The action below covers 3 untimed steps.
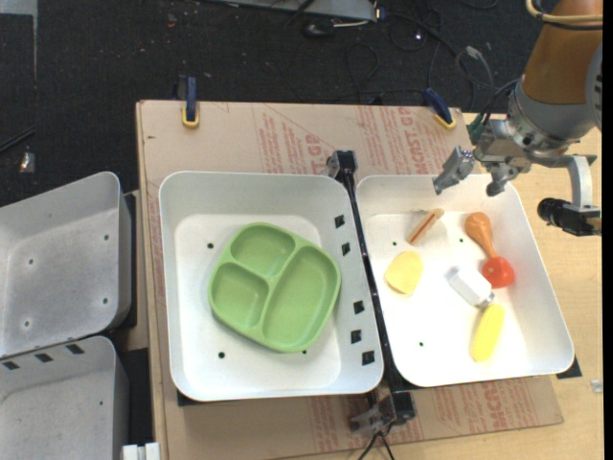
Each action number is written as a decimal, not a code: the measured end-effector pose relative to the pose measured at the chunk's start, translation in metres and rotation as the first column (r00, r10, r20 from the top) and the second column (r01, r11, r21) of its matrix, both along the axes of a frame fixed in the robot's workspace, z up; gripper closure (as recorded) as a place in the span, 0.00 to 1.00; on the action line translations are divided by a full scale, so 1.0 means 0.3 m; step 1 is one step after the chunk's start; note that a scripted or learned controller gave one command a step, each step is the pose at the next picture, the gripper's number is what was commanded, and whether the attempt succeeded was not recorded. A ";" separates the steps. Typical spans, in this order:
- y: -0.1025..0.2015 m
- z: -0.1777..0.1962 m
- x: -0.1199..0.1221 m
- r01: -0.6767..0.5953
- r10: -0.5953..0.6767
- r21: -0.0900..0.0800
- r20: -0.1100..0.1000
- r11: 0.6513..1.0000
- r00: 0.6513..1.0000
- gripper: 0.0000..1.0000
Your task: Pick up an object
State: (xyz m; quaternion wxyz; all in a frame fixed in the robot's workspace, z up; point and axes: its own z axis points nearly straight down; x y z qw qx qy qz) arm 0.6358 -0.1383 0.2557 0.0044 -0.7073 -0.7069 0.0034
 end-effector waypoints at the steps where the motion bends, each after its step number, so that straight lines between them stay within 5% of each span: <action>1: 0.001 0.022 0.007 -0.002 0.002 -0.002 0.011 1.000 1.000 0.00; 3: -0.015 -0.330 0.017 0.001 0.000 -0.001 0.007 1.000 1.000 0.00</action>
